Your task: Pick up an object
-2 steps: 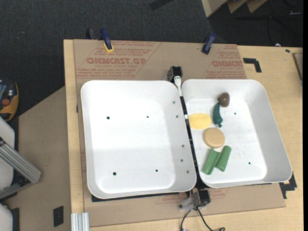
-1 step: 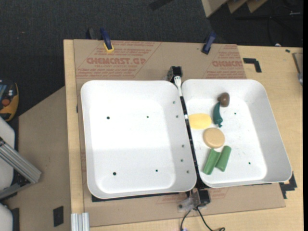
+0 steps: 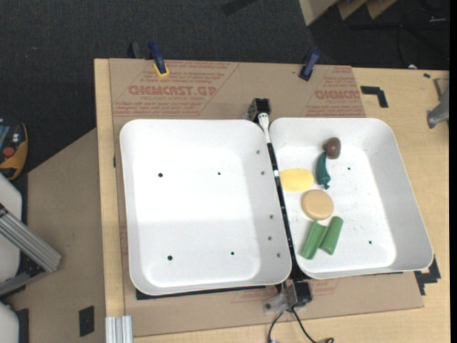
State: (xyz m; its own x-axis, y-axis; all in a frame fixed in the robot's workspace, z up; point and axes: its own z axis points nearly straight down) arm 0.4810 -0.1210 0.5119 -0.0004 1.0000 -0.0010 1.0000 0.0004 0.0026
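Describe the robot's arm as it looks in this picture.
A small part of the arm juts in at the right edge, beside the right bin. It is plain grey and metallic-looking, with angular, straight-edged shapes, and may be its gripper end. It is too small to make out cables or markings.

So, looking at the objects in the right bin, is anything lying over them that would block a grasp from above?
Nothing visible covers them. The brown ball, teal piece, yellow block, tan disc and two green cylinders lie open in the right bin, though packed close, several touching.
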